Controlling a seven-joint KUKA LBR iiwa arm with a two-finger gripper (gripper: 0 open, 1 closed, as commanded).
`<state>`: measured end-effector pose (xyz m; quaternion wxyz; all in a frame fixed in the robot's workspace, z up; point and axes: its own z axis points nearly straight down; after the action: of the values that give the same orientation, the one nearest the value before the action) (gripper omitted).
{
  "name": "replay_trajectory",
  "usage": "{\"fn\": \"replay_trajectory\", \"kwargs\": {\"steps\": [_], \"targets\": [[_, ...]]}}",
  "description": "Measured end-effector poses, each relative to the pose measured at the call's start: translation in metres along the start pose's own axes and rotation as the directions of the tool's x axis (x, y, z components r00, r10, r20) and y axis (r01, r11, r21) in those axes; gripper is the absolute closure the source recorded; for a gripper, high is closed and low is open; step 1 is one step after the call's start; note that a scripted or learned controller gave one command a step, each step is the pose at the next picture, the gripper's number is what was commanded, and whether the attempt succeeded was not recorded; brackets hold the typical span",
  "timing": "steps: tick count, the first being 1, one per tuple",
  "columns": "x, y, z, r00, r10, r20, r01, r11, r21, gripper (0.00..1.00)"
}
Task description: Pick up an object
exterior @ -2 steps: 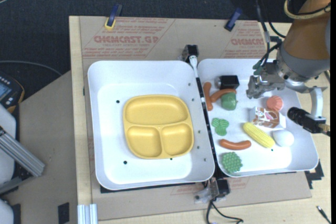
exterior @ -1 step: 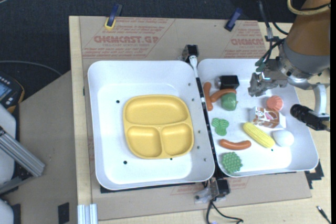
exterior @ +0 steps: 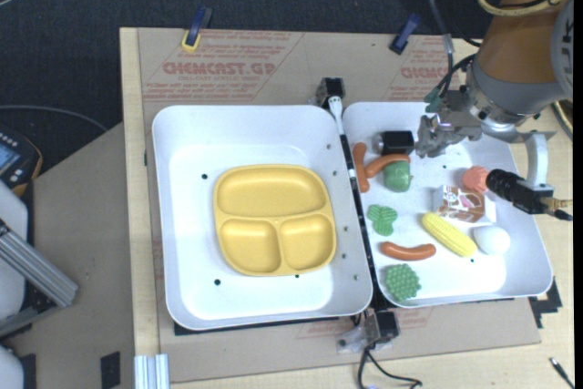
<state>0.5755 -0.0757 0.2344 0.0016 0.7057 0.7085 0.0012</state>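
The right bin (exterior: 524, 278) holds several toy foods: an orange sausage (exterior: 373, 166), a green ball (exterior: 397, 177), a green broccoli piece (exterior: 383, 219), a red sausage (exterior: 408, 250), a bumpy green piece (exterior: 402, 281), a yellow corn cob (exterior: 448, 234), a white egg (exterior: 493, 240), a printed packet (exterior: 465, 203) and a pink-orange lump (exterior: 475, 179). A small black block (exterior: 396, 141) lies near the bin's back. My gripper (exterior: 434, 139) hangs over the back of this bin, just right of the black block and above the green ball.
The left bin (exterior: 182, 223) carries a yellow divided tray (exterior: 273, 219). A black divider strip (exterior: 349, 182) runs between the bins. Blue clamps (exterior: 194, 27) (exterior: 404, 34) grip the board's far edge. A black cylinder (exterior: 515, 187) juts over the right bin's right side.
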Motion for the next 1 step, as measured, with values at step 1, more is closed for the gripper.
{"fn": "replay_trajectory", "kwargs": {"steps": [1], "targets": [[0.0058,-0.0046,0.0121,1.0,0.003,-0.001,-0.003,1.0,0.007,1.0]]}}
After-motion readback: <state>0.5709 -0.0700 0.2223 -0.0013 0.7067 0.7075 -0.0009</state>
